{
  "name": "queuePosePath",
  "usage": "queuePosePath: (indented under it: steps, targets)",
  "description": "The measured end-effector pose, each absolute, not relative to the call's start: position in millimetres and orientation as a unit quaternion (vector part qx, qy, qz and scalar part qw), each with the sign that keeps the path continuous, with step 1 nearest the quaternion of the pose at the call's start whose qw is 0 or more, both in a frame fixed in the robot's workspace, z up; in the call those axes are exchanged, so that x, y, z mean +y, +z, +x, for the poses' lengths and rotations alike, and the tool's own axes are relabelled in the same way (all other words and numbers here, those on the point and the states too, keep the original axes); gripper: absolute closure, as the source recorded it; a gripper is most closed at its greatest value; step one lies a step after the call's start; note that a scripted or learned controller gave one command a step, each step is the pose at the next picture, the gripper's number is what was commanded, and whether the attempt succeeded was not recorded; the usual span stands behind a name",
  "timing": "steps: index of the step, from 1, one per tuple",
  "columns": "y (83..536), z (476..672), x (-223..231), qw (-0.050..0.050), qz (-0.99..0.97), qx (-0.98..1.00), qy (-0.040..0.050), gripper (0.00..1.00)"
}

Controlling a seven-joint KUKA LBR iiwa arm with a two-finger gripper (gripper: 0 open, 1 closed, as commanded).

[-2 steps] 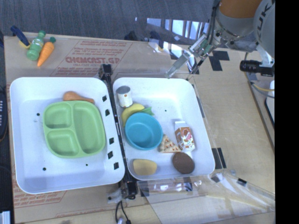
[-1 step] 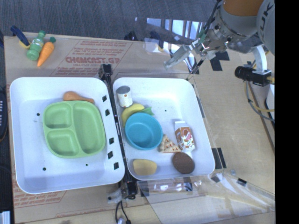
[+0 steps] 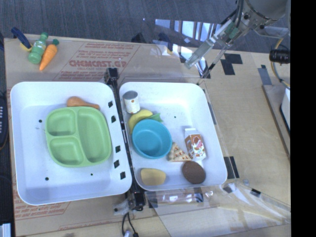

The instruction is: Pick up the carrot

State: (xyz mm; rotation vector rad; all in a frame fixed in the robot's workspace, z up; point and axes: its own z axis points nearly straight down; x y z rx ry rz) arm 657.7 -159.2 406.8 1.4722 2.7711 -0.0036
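Observation:
An orange, tapered carrot-like piece (image 3: pixel 82 102) lies in the left bin (image 3: pixel 24 181), against the far edge of the green divided plate (image 3: pixel 78 135). A second carrot with a green top (image 3: pixel 48 56) rests on the bench at the far left, outside the bins, beside a small green bottle (image 3: pixel 37 49). My gripper (image 3: pixel 196 69) hangs above the far right corner of the right bin (image 3: pixel 210 117), well away from both orange pieces. Its fingers stand apart with nothing between them.
The right bin holds a small can (image 3: pixel 131 101), a banana (image 3: pixel 139 116), a blue bowl (image 3: pixel 151 138), a snack packet (image 3: pixel 195 145), a waffle wedge (image 3: pixel 177 154), a brown round piece (image 3: pixel 193 172) and a yellow potato-like piece (image 3: pixel 152 177). A black divider (image 3: pixel 118 127) runs between the bins.

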Motion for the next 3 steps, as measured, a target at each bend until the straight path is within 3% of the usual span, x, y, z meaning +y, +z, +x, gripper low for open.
queuePosePath:
  steps: [1, 2, 3]
  targets:
    - [388.8, 656.9, -196.0, -0.002, 0.547, 0.837, -0.0038, 0.00]
    - [425.0, 656.4, -158.3, 0.002, 0.666, 0.746, -0.0018, 0.00]
    - [414.1, 637.0, -159.8, -0.002, 0.736, 0.677, -0.0048, 0.00]
